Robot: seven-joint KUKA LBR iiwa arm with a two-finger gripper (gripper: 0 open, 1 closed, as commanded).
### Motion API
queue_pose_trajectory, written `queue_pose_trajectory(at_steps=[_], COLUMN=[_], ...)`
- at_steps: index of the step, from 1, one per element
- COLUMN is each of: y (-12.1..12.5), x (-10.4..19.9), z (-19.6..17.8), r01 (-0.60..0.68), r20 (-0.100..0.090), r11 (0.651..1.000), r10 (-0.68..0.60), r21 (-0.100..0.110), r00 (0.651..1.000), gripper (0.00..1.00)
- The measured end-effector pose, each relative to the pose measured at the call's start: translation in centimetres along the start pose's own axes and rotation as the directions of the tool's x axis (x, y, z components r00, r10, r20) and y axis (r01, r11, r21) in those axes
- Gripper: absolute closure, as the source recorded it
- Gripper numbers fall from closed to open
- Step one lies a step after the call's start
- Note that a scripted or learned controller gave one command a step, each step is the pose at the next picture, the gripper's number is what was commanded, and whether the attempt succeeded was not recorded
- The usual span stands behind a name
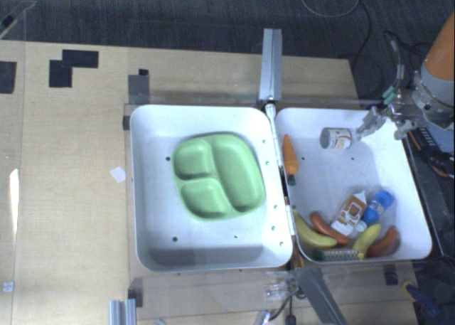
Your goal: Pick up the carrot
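Note:
The carrot [289, 156] is orange with a dark green tip and lies lengthwise against the left wall of the right bin [416, 195]. My gripper [384, 124] hangs over that bin's far right corner, well to the right of the carrot. A small can lies between the two. Its two fingers [370, 123] stand apart, open, with nothing between them.
A small silver can [335, 138] lies on its side near the gripper. At the right bin's front sit two bananas [313, 234], a sausage [328, 227], a blue-capped bottle [366, 210] and a reddish item [384, 242]. The left bin [146, 195] holds a green divided plate [217, 174].

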State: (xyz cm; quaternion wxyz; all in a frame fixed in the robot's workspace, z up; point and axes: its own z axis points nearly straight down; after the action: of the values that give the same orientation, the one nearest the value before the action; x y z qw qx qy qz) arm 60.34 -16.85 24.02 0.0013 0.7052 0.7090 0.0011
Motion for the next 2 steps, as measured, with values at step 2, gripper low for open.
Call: queue_pose_trajectory(at_steps=[2], y=[3.4], x=[7.8], z=[14.5], r01=[-0.2], r20=[-0.001], r11=[0.98], r10=[0.2], r21=[0.002], r00=[0.98], gripper=[0.0])
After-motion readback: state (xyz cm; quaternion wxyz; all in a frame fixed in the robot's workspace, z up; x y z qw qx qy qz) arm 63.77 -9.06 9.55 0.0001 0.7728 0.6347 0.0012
